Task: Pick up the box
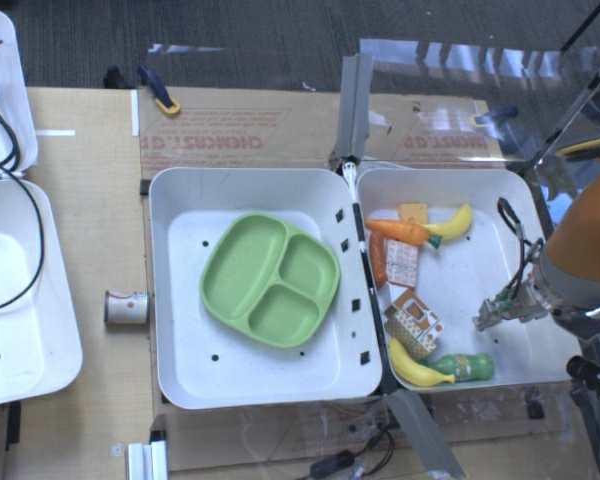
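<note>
Box point(413, 320) partly over banana point(416, 365)

Arm enters at the frame's 3 o'clock edge. Orange band sits at the far right, grey wrist just beneath it toward 5 o'clock. Claw point(492, 315) extends from the wrist toward 9 o'clock, angled slightly down, low in the frame's right half. Cabling loops from wrist toward 12 o'clock.

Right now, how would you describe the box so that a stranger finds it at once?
Look in the right white bin, along its left wall. Near the front lies the small brown-and-white cardboard box, tilted, just above a yellow banana. Its flat printed faces and square corners set it apart from the rounded fruit and vegetables around it.
</note>
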Controlling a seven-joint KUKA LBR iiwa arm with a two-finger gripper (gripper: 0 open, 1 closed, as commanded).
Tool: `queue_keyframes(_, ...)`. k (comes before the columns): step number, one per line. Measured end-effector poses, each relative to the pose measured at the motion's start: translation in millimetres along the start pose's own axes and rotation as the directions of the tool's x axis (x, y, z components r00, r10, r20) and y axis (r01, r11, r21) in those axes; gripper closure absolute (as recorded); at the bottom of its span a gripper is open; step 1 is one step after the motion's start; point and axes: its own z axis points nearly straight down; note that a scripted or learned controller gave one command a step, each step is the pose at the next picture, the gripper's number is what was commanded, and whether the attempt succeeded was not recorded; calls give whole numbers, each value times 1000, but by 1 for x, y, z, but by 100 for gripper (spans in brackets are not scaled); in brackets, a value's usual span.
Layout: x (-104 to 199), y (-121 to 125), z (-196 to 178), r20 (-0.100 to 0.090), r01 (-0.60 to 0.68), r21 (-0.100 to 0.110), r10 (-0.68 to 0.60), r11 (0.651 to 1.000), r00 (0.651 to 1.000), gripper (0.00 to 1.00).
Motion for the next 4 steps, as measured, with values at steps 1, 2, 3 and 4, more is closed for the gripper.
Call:
queue_keyframes(1,0,0,0,0,0,0,0,1000,1000,0)
queue_keyframes(2,0,0,0,0,1,0,-1,1000,1000,0)
queue_keyframes(3,0,0,0,0,1,0,-1,1000,1000,0)
queue_keyframes(4,0,0,0,0,1,0,-1,1000,1000,0)
